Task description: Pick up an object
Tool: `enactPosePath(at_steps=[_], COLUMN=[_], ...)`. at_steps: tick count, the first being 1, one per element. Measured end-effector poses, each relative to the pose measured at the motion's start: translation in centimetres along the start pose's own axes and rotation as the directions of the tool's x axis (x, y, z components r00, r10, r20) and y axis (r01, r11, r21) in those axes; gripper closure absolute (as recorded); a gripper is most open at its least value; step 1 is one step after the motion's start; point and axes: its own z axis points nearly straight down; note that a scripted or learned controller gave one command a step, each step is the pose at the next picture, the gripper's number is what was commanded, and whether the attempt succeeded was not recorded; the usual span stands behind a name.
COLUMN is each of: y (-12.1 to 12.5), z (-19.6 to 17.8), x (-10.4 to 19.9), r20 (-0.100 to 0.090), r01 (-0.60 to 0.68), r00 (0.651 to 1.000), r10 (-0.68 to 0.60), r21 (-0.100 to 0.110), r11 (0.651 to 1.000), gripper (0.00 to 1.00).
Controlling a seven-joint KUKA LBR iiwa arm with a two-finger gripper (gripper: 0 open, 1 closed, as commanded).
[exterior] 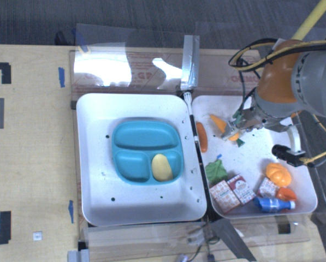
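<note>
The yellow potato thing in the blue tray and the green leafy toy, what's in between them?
In the camera view, between the yellow potato and the green leafy toy lie the blue tray's rim, bare white bin floor, and the two bins' meeting walls.

Tabletop (31, 146): pale wood, black markings and blue tape bits on its left part. Two shallow white bins directly on it, side by side, rims touching: left bin (92, 201), right bin (307, 201). Far edge: a clear sheet (124, 70), possibly plastic, glare-washed.
</note>
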Motion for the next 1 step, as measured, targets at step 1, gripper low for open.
enactPosePath(at_steps=[1], y=[4.96], z=[-8.44], x=[3.17], r20=[0.0], r01=[-0.067], r00=[0.998], r10=[0.067], r21=[0.003], r11=[0.998], gripper=[1.0])
